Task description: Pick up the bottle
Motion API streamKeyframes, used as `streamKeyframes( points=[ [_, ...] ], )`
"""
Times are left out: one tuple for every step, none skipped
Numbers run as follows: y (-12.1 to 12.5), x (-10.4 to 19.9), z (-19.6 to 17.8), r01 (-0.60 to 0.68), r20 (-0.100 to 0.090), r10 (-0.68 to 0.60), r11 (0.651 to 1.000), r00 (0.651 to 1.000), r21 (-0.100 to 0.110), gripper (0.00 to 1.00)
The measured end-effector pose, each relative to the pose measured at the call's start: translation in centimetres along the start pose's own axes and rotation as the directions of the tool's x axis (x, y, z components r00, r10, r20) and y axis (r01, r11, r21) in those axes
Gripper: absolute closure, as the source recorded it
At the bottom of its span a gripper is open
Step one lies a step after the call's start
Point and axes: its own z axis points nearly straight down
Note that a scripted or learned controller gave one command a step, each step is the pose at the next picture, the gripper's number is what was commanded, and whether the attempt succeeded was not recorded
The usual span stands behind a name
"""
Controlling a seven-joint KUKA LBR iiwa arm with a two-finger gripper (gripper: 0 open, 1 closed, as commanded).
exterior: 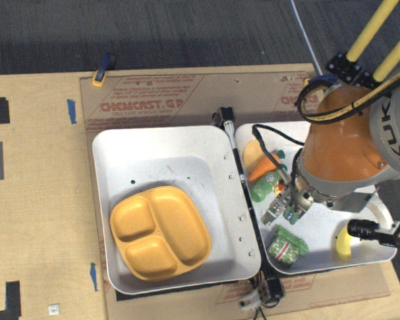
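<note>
**Likely bottle (260,189) tucked just left of the claw (286,208)**

Far left: tan worktop (40,199) with black marks and blue tape tabs, no text to read. Upper middle: brown sheet (142,104) under both bins, stamped in red "CHEMCAST GP". More red print at upper right, too faint to read. Next, left bin (118,147), holding one yellow divided plate (160,233) in its lower half, unlabelled.

Then right bin (328,263). Upper left corner: orange-and-yellow piece (261,166), carrot-like, against the wall. Just below and touching it: a pale green translucent shape, judged to be the bottle, though half hidden and so not certain. No label legible on it.

Handling, as a guess:
- Probably light, thin plastic.
- Smooth and a bit slippery, liable to squash or skid sideways under a hard pinch.
- Best taken across the body near the middle, clear of the orange-and-yellow piece.
- Little room on the wall side.

Claw low in the bin, just right of the green shape, nothing seen held. Wide or narrow: cannot tell, too much clutter around it.

Below the claw: crumpled green packet (286,245) with red print, unreadable. Lower right: yellow lemon-like thing (342,243). Right edge: arm (341,147), orange band, letters "KU" showing on the grey part.
</note>
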Motion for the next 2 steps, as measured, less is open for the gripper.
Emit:
streamKeyframes(
  points=[
    [2.5,3.2,0.0,0.311,-0.001,-0.311,0.95,0.95,0.001,1.0],
    [4.3,5.4,0.0,0.52,0.0,-0.52,0.854,0.854,0.0,1.0]
  ],
)
